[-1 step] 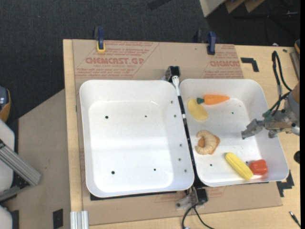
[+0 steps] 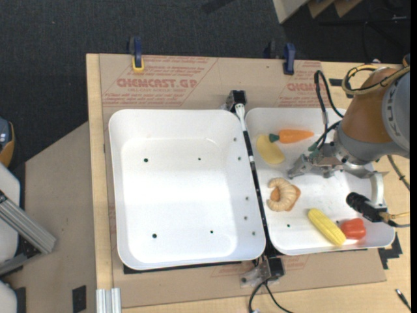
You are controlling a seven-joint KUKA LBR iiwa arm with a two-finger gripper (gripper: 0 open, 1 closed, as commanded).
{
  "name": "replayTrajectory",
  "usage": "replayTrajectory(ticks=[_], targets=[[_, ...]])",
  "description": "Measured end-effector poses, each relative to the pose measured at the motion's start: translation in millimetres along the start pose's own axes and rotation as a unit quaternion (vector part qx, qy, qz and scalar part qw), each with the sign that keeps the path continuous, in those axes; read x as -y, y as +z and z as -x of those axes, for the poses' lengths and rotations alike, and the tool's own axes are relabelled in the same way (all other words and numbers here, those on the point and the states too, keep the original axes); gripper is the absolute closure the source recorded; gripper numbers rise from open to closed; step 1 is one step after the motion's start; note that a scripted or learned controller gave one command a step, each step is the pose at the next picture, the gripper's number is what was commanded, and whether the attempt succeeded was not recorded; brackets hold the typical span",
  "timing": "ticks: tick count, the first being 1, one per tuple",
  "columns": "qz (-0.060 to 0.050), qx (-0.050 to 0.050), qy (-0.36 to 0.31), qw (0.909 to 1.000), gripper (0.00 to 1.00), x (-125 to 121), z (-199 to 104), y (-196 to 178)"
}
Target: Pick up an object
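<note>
So the gripper (image 2: 311, 163) is sitting low in the right bin (image 2: 296, 240), reaching in from the right, and honestly I can't tell what state it's in from this angle. Everything pickable is in that right bin: a carrot (image 2: 294, 135) up top, a pale yellow piece (image 2: 270, 150) just left of the tool, a croissant-looking thing (image 2: 283, 195) below and a bit left, and a corn cob (image 2: 326, 227) further down with a red item (image 2: 353, 227) beside it. Nearest looks like the yellow piece, lying up and to the left of the tool, so I'd guess that's the target, but the croissant is close too. The left bin (image 2: 124, 194) isn't in play
</note>
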State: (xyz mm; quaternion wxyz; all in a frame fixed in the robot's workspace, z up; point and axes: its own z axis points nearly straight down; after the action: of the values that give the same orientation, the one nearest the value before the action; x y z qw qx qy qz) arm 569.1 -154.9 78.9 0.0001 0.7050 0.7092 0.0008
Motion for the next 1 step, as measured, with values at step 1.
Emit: replayTrajectory(ticks=[1], targets=[[0.001, 0.0, 0.0, 1.0, 0.0, -27.4, -55.2, -5.8]])
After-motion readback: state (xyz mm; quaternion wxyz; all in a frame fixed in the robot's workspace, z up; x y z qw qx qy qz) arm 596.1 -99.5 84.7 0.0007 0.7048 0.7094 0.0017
